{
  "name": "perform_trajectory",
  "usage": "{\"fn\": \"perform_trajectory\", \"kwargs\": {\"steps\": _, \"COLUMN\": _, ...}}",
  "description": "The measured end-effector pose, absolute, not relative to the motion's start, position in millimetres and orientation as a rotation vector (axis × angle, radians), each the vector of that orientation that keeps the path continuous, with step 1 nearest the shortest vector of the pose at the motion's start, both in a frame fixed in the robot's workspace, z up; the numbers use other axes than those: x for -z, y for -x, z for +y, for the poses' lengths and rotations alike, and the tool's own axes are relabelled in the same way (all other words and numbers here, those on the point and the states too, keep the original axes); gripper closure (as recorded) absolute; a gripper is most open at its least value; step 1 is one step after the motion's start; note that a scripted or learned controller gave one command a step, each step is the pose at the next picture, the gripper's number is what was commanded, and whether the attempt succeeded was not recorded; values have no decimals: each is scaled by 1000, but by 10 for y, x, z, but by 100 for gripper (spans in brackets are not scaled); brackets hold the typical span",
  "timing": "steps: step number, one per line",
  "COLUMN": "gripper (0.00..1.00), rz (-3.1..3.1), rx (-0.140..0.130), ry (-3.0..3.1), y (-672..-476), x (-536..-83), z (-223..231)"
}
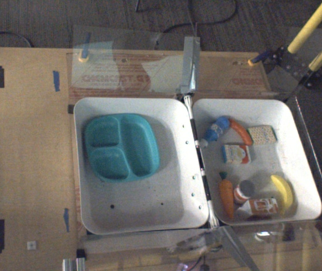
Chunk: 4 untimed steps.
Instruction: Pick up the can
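Note:
The can (244, 191) stands in the front part of the right bin (301, 151), showing a grey top and a red-and-white side. It is packed between an orange carrot (226, 198) on its left and a yellow banana (283, 192) on its right. An orange-and-white carton (260, 206) lies just in front of it, touching or nearly touching.
Farther back in the right bin lie a blue bottle (217, 127), an orange sausage-shaped toy (241, 131), a tan speckled block (261, 134) and a small carton (237, 153). The left bin (144, 213) holds a teal divided plate (122, 146). Yellow-handled clamps (310, 30) sit at the back right.

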<state>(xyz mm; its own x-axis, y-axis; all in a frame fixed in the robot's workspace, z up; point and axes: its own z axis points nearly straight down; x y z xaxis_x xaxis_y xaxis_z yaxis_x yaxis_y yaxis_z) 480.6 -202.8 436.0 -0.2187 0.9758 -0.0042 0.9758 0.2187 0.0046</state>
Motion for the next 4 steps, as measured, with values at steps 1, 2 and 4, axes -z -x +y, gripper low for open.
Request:
{"fn": "perform_trajectory", "kwargs": {"steps": 1, "gripper": 100, "rz": 2861, "rx": 0, "ry": -1277, "y": -4805, "x": -4365, "z": -2216}}
{"fn": "perform_trajectory", "kwargs": {"steps": 2, "gripper": 100, "rz": 2851, "rx": 0, "ry": -1277, "y": -4814, "x": -4484, "z": -2233}}
{"fn": "perform_trajectory", "kwargs": {"steps": 4, "gripper": 100, "rz": 2844, "rx": -1, "ry": -1292, "y": -5018, "x": -4485, "z": -2269}}
